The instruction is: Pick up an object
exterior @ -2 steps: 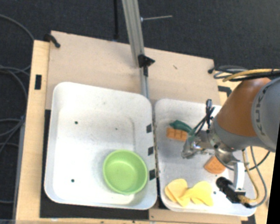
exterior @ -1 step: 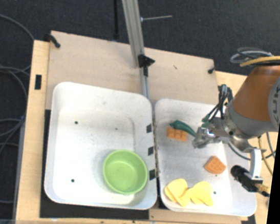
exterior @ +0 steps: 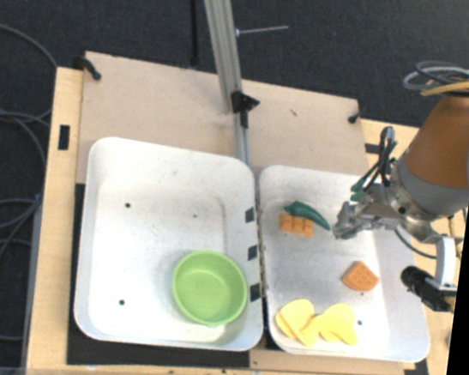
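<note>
A: What is seen on the counter [exterior: 176,109]?

B: Two white bins are set side by side. In the left bin [exterior: 131,185] a green bowl [exterior: 209,286] is found near the 5 o'clock corner, standing upright with its open side up.

A: And in the right bin [exterior: 397,326]?

B: Four things are seen. A dark green piece [exterior: 307,212] is laid near 11 o'clock, and a small orange block [exterior: 296,226] is placed just below it, touching or nearly touching. A round orange piece [exterior: 359,277] is seen toward 3 o'clock, well apart from those two. A heap of yellow slices [exterior: 317,322] is laid at 6 o'clock, close to the bin's near wall.

A: Where is the gripper [exterior: 347,224]?

B: It is seen over the right bin at about 1 o'clock, just beside the tip of the dark green piece. The grey arm with the orange band [exterior: 445,143] is seen coming in from the right.

A: Is anything held?

B: That cannot be told. The fingers are small and dark here, so open or closed cannot be made out. The green piece may be touched at its tip, but nothing is clearly seen between them.
</note>
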`<move>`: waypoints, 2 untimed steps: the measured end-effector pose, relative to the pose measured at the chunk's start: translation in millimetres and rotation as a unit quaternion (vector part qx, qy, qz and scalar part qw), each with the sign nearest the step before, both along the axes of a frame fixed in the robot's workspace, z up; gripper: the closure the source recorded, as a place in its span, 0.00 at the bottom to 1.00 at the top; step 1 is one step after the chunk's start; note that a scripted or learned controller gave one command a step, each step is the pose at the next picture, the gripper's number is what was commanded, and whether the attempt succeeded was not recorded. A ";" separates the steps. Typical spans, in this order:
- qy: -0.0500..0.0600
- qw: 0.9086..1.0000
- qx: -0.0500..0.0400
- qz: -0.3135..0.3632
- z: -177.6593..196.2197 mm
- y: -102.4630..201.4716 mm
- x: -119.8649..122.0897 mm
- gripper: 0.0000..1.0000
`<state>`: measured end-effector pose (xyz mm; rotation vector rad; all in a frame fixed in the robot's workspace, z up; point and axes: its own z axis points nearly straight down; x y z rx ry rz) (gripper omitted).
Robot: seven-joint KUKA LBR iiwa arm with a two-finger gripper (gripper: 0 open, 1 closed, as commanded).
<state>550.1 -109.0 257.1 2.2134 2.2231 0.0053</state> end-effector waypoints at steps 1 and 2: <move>0.001 1.000 0.001 0.002 7.4 51.7 0.8 1.00; 0.002 1.000 0.001 0.001 6.7 94.0 6.2 1.00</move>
